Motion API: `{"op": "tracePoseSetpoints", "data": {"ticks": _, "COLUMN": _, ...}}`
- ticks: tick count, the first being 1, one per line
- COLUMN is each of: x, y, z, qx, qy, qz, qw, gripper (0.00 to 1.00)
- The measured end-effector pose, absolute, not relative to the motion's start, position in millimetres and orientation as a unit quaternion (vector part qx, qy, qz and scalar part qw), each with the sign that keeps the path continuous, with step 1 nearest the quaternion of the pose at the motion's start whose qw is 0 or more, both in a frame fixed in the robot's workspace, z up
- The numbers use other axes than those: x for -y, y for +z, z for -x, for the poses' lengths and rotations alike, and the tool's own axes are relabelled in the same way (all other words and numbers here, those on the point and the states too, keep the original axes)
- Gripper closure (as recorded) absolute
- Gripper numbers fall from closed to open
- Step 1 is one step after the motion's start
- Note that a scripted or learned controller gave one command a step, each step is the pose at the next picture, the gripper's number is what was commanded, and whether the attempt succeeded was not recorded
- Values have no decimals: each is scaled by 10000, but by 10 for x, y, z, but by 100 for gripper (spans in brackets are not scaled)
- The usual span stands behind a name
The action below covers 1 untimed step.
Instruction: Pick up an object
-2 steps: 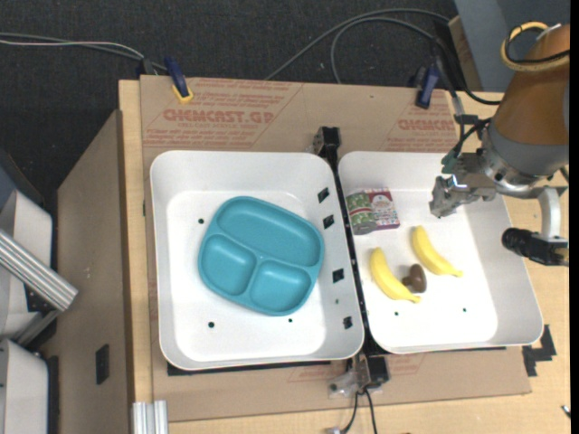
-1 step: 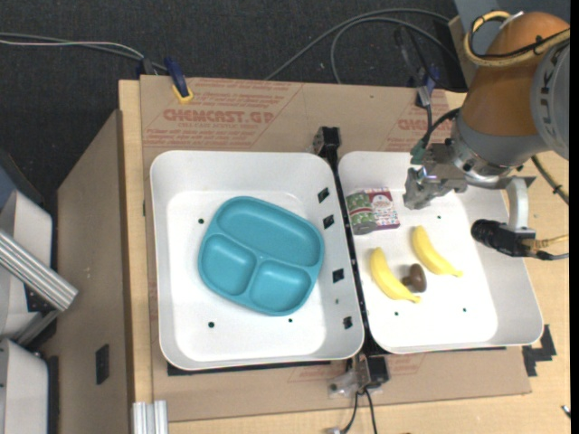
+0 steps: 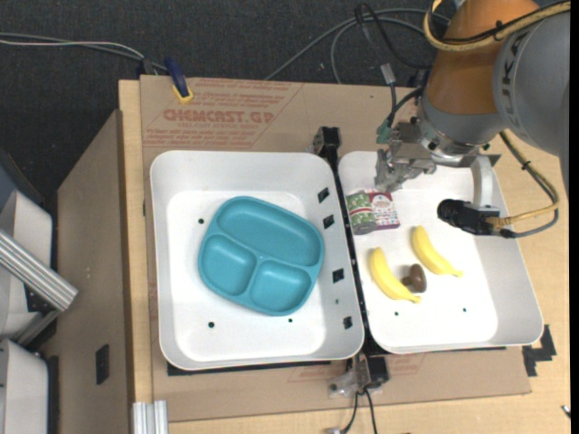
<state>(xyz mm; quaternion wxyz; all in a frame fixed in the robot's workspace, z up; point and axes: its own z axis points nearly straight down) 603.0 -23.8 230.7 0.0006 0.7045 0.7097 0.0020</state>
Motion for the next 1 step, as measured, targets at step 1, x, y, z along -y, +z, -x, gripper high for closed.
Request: {"op": "tracePoseSetpoints", "data": {"ticks": 1, "x": -382, "y": 2285, "z": -6243, "qx": -7099, "qy": 18, "qz": -7043, "qw": 0, "gripper": 100}}
